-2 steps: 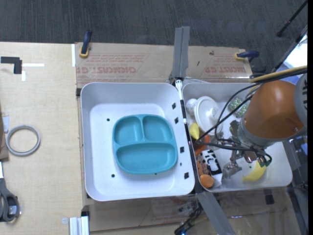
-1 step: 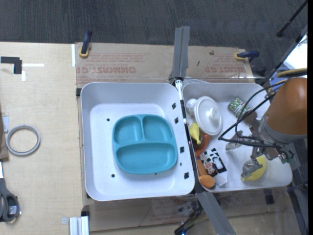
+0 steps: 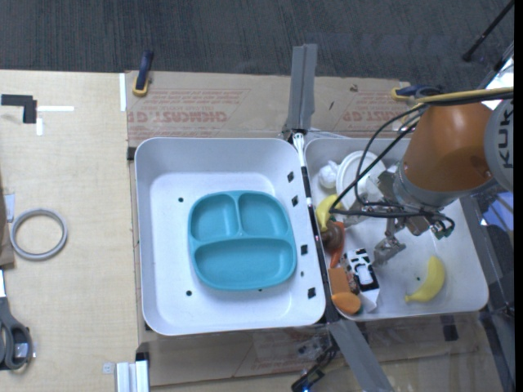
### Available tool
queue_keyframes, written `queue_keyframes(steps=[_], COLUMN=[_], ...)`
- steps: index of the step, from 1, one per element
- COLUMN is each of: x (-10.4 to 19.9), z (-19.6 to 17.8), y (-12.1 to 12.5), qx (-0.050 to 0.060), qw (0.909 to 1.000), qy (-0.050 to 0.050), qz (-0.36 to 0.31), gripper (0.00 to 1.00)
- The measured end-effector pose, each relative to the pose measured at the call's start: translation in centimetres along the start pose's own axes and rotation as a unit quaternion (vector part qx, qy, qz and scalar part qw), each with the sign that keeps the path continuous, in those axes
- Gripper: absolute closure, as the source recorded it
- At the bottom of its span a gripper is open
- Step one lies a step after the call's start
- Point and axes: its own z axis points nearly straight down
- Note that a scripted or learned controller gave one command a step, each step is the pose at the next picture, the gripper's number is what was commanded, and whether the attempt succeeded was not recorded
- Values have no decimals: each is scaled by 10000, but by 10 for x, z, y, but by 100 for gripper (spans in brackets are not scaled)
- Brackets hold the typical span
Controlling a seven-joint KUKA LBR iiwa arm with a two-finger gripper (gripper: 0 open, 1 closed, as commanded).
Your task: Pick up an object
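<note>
tool [image 3: 391, 246] low in right bin [image 3: 470, 296], beside banana [image 3: 430, 280]; finger state cannot be told.

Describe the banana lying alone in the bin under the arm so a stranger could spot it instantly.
Find the right bin, the one the arm reaches into. In its near right corner a whole yellow banana lies alone on the white floor, right of the gripper. Unlike the clutter heaped along the left wall, nothing touches it.
</note>
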Motion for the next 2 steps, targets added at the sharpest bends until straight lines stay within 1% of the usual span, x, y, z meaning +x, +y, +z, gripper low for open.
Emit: queue_keyframes(steps=[1,2], x=[45,76], z=[-2,-1], y=[33,-28], qx=[23,6], qw=[9998,10000], qy=[-36,4], qz=[-203,13], gripper=[0,0])
